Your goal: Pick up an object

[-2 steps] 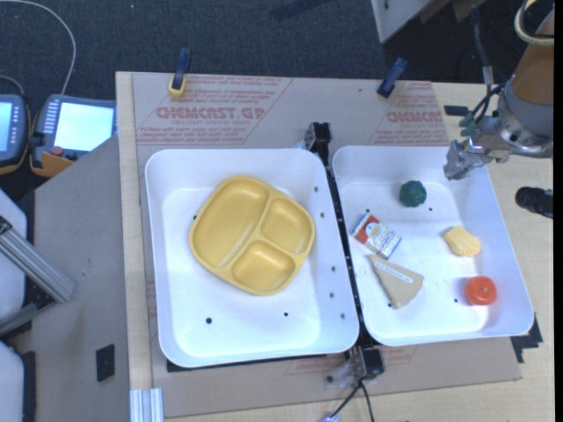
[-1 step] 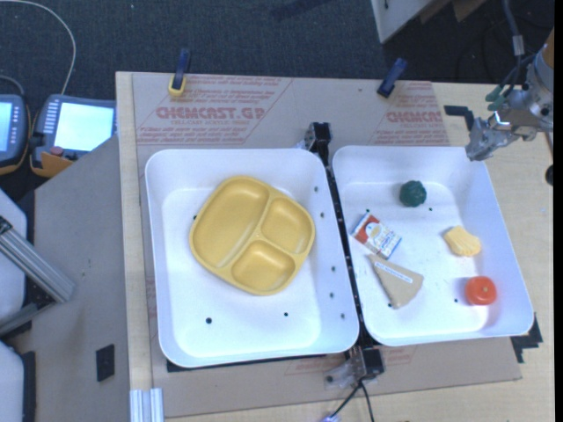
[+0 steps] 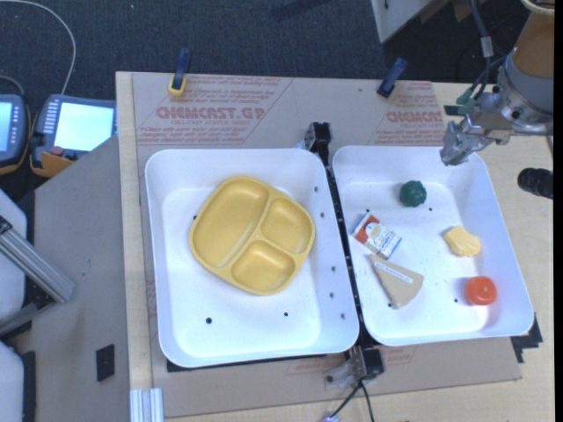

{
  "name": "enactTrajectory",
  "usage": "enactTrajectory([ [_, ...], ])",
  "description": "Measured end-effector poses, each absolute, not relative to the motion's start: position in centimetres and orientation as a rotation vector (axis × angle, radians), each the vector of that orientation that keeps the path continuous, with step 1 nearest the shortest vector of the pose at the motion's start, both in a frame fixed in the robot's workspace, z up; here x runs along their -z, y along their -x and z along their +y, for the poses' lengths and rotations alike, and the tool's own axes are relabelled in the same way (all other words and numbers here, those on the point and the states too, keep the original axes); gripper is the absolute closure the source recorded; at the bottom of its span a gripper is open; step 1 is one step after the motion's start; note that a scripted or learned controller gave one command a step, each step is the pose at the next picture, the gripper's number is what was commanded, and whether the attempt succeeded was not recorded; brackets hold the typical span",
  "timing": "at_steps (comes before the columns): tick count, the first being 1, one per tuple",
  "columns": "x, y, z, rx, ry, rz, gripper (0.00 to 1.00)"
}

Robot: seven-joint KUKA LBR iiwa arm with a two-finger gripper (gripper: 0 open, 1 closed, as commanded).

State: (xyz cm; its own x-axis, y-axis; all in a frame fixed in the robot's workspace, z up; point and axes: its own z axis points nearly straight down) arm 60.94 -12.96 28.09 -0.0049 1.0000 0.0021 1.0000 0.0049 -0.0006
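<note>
**Nothing picked up yet**

The green ball [image 3: 413, 193] lies near the far edge of the right bin [image 3: 506, 236], apart from the other items. The gripper [image 3: 459, 150] hovers over the bin's far rim; whether it is open, I cannot tell. Grasping remains.

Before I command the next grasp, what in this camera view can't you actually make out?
- Claw, camera view: small and dark over the right bin's far rim; finger state unreadable.
- Arm: cut off by the right and top edges.
- Printed packet: label too small to read.
- Green object: too small to identify.
- Tan wedge: its tip reaches under the packet.
</note>
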Motion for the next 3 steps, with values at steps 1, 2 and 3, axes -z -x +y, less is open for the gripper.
enactTrajectory([
  [1,-26.2,-60.1,-7.6,0.000,2.212,-2.225,1.00],
  [2,-26.6,-59.6,-2.3,0.001,2.213,-2.226,1.00],
  [3,-24.7,-58.9,3.2,-0.002,2.211,-2.225,1.00],
])
